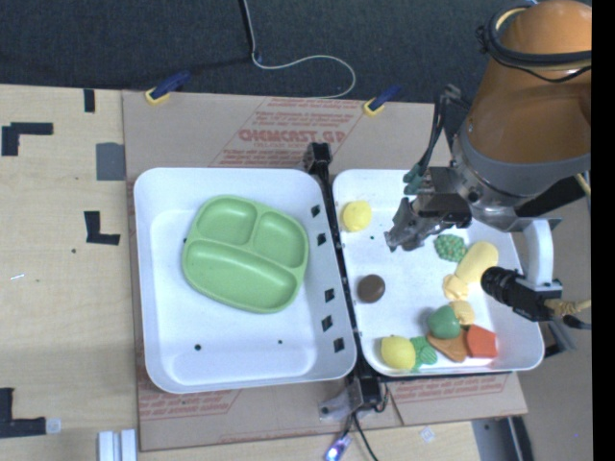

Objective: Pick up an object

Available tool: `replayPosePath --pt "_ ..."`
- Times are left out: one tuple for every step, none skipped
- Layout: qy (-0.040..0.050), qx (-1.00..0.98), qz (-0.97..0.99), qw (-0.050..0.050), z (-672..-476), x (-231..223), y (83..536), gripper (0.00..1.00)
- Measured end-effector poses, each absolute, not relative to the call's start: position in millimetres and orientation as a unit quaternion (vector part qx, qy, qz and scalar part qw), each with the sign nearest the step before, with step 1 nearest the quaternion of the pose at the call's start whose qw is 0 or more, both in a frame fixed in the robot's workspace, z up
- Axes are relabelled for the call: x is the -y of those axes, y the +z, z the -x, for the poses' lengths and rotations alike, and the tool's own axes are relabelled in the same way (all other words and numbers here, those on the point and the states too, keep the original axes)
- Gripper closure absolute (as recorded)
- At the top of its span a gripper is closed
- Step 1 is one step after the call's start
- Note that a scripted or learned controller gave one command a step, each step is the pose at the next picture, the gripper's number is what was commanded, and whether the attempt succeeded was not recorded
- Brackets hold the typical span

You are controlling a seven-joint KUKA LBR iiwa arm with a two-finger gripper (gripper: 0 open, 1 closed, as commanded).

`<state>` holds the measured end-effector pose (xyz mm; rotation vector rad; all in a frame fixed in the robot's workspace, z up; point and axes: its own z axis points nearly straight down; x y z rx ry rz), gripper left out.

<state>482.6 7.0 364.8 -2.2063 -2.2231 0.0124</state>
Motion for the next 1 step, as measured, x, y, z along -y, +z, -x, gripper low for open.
replayPosePath --pt "-0.0024 0.711 0.703 -0.001 -483.8 -81.8 426.8 1.0"
